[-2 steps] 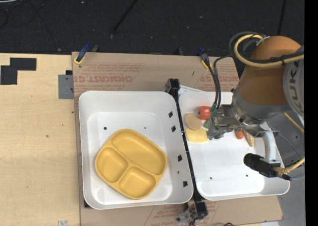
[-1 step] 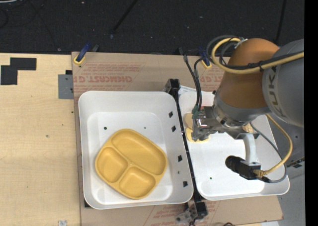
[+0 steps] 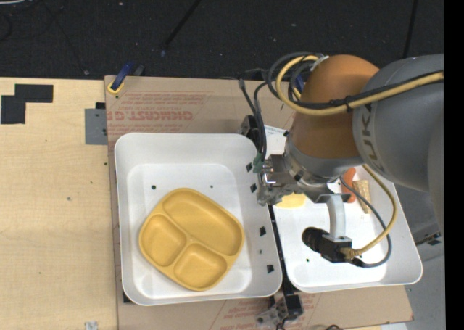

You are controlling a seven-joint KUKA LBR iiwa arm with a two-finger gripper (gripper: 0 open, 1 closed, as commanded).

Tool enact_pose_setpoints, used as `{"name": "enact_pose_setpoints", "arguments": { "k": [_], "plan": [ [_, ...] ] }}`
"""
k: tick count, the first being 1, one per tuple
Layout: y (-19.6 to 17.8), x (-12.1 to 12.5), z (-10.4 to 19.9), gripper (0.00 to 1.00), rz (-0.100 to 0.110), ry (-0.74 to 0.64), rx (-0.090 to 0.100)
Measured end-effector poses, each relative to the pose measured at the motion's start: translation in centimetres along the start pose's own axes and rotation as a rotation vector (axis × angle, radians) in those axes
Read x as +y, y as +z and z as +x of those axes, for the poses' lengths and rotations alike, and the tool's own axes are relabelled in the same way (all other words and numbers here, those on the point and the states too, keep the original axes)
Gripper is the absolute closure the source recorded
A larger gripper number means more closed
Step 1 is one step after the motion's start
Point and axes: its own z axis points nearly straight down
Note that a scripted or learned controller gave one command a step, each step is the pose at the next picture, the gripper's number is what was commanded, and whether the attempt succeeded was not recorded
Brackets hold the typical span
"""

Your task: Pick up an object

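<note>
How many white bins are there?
2. The left bin holds a yellow divided plate; the right bin lies partly under the robot arm.

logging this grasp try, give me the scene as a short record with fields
left bin: holds a yellow divided plate, three compartments, lying flat
right bin: a pale yellow object near its left wall; an orange object further right, mostly hidden by the arm
arm: reaches in from the right, wrist over the right bin's left part
grasp: cannot tell whether anything is held
</note>
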Motion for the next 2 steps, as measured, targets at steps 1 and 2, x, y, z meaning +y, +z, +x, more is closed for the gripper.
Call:
{"name": "enact_pose_setpoints", "arguments": {
  "k": [1, 2],
  "plan": [
    [-0.07, -0.03, 4.99, 1.0, 0.0, -0.001, 0.0],
    [-0.07, -0.03, 4.83, 0.0, 0.0, 0.002, 0.0]
  ]
}}
